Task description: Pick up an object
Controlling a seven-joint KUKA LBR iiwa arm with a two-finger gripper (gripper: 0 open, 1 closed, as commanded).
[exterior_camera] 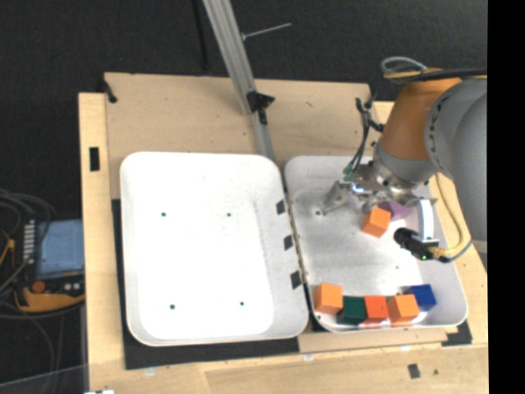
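Observation:
The grey arm with its orange band reaches in from the right over the right bin [344, 253]. Its gripper [371, 202] hangs over the bin's upper middle. Directly under it is a tilted orange cube [377, 221], touching or very close to the gripper; I cannot tell whether it is gripped or resting on the bin floor. A small purple piece [399, 210] peeks out just right of that cube. Along the bin's near edge lies a row of blocks: an orange one [330, 296], a green one [353, 309], two more orange ones [376, 307] [403, 307] and a blue one [423, 295].
The left bin [205, 245] lies beside the right one, white with a few dark dots. A slanted metal post [238, 64] rises behind the bins. Cables and a small box [57, 249] sit off the bench at the left.

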